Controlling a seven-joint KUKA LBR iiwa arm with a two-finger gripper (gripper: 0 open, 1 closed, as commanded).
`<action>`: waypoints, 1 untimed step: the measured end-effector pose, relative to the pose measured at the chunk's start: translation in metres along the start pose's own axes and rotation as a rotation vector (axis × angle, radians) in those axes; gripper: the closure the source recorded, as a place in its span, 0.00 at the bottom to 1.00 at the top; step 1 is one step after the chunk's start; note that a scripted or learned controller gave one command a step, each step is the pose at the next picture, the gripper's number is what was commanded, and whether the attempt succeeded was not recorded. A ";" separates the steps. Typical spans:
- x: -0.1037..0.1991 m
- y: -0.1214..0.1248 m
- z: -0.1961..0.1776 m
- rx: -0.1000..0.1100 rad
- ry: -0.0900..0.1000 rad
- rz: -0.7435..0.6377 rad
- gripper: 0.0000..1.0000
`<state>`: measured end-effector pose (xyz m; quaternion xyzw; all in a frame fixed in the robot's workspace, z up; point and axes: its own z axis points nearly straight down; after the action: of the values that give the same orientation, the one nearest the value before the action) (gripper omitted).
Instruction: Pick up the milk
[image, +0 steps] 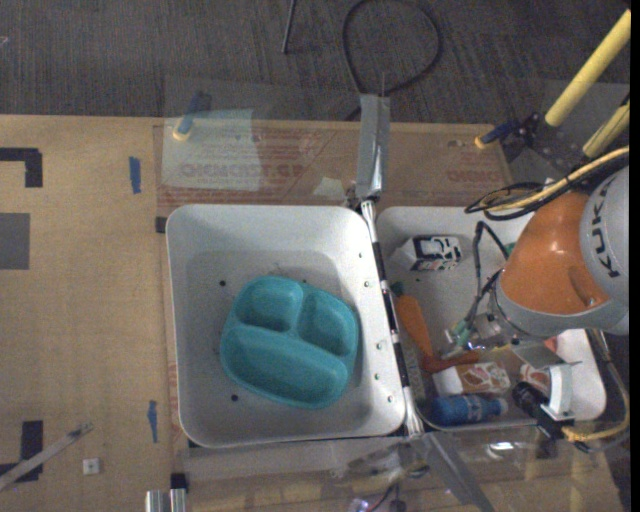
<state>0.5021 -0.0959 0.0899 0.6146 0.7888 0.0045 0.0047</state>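
Our gripper (478, 338) hangs low over the right bin (400, 232), at the right of the frame, under the orange band of the arm (548, 270); we cannot tell its state. Just below it lies what we take to be the milk (487, 378), a small white carton on its side. A blue bottle (466, 408) rests along the bin's lower edge, and a carrot (413, 325) lies to the gripper's left. The left bin (200, 250) holds a teal tray (290, 341).
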 end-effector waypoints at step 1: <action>0.037 0.020 -0.095 0.011 0.002 -0.090 1.00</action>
<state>0.5110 -0.0557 0.1850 0.5786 0.8156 0.0006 0.0010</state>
